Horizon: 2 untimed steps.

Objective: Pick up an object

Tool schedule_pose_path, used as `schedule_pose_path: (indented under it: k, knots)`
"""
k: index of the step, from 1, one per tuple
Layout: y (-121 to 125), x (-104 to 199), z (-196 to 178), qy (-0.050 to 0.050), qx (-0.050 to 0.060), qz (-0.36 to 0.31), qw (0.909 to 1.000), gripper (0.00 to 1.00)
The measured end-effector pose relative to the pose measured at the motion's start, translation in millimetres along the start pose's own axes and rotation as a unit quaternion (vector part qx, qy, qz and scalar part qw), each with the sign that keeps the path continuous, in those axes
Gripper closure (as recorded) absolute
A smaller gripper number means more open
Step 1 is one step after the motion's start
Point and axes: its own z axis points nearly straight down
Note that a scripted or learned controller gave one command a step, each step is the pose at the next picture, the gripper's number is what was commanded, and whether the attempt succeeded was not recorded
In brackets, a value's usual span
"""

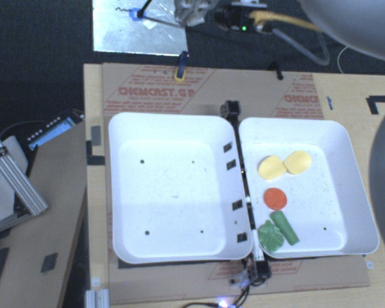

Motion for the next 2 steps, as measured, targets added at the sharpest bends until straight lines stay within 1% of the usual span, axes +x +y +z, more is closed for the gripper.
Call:
schedule_pose_path:
  k: [1, 2]
  knots:
    - [-31.7, -138.3, 21.1, -0.004, 0.003, 0.009, 1.0000, 1.00]
    - [-5.2, -115.2, 3.5, -0.002, 0.002, 0.000, 1.0000, 1.00]
